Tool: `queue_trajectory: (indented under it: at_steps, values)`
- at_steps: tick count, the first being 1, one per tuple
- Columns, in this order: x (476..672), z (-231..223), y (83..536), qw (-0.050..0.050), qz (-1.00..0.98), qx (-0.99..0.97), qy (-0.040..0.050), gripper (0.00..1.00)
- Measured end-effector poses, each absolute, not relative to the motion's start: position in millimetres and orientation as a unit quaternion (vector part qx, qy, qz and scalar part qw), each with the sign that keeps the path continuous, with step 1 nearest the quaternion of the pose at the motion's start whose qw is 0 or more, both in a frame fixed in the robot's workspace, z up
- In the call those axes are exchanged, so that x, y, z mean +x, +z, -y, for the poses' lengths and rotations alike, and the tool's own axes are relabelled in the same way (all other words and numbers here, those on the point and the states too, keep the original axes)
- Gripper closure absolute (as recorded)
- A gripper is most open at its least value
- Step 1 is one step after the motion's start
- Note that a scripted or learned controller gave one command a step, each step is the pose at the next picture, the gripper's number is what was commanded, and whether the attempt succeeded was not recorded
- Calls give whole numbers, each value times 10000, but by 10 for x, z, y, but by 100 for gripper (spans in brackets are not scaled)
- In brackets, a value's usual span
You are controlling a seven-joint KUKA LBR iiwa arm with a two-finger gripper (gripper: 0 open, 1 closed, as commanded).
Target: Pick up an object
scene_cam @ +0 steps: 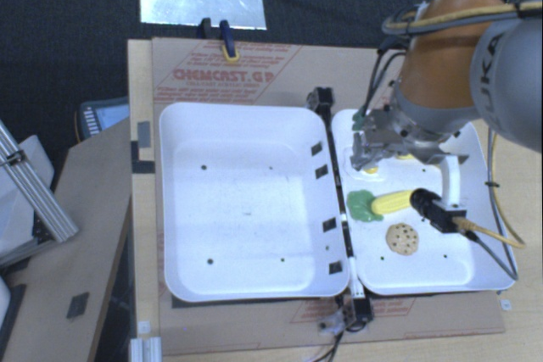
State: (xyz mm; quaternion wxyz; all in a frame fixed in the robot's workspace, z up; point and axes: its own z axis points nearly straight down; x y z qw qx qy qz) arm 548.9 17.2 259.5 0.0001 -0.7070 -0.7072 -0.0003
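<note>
Camera view showed the end effector (366, 155) lowered into the right bin (475, 267), its grip impossible for me to judge, apparently hunting a target above the corn cob (383, 203) and cookie (402, 238) lying loose nearby for picking.

On the table (102, 182) two bins sit side by side, the left bin (246, 199) at 9 o'clock of the right bin (475, 267), which holds a corn cob (392, 202) with a cookie (402, 239) at its 6 o'clock (apart) and the claw (366, 157) at 11 o'clock.
</note>
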Motion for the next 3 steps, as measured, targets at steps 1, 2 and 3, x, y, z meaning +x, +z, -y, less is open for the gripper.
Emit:
queue_trajectory:
  at_steps: [1, 2, 3]
  values:
    - [5619, -375, 3336, -31, 7095, -7047, -40, 100]
    - [5121, -1111, 3519, 7, 7116, -7026, -23, 100]
    - [4856, -1779, 4005, -1, 7116, -7026, -37, 100]
